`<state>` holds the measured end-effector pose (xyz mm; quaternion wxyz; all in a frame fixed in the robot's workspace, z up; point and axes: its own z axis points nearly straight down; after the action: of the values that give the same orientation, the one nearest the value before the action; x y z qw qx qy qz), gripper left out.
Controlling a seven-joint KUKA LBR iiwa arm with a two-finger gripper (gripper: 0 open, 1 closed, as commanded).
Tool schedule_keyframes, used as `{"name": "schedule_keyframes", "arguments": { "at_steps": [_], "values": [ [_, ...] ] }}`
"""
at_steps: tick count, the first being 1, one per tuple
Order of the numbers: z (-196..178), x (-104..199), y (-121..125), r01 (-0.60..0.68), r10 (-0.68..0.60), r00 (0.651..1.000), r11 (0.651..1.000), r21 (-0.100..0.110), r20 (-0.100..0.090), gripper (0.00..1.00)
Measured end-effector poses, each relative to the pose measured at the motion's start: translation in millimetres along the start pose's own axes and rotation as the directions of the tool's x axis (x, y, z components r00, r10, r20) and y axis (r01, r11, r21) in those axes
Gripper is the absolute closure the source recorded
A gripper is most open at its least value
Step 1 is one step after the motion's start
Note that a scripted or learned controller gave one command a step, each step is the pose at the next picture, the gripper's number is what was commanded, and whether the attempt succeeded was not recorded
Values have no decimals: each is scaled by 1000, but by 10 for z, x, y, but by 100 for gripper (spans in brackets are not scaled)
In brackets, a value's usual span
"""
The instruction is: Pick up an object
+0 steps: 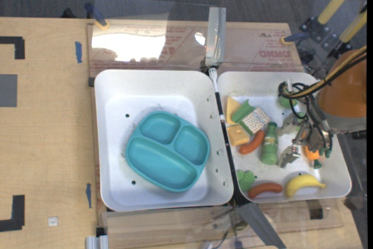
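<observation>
Camera view. Two shallow white bins sit side by side on the bench. The left bin (111, 102) contains a teal divided plate (168, 150) with three compartments, lying slightly askew near the bin's centre; nothing rests in its compartments.

The right bin (338, 181) contains an assortment of toy food. Against its left side lies a yellow cheese wedge (235, 122), with a small green piece (241, 111) on its upper part and a patterned white cracker-like block (255, 121) touching its right side. Below these, a red-orange sausage (252, 143) lies tilted, just beside a green bottle (270, 146) lying with its neck toward the far side. At the near left corner sits a green leafy piece (245, 176), with a second red sausage (265, 188) just beside it along the near wall. A yellow banana (303, 184) lies to the right of that sausage, near the front wall.

The arm enters from the right, its orange band (347, 93) above the right bin's far right part, with black cables looped at the wrist. The gripper (303, 146) is down inside the right bin, to the right of the green bottle and above the banana, apart from both. A small orange object (313, 154) lies right at the gripper's hardware; whether it is held cannot be told. Whether the tool stands open or closed cannot be told.
</observation>
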<state>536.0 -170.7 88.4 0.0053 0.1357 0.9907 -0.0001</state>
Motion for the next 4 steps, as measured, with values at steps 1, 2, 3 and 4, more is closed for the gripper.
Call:
{"name": "schedule_keyframes", "arguments": {
  "at_steps": [1, 2, 3, 4],
  "values": [
    [-2, -98, 723, -299, 299, 954, 954, -3, 2, 0],
    [0, -615, 734, -118, 118, 992, 993, 13, -40, 0],
    [-989, -1026, -222, -207, 207, 978, 978, 3, 6, 0],
    [-15, -691, -359, -152, 152, 988, 988, 2, -3, 0]
  ]
}}
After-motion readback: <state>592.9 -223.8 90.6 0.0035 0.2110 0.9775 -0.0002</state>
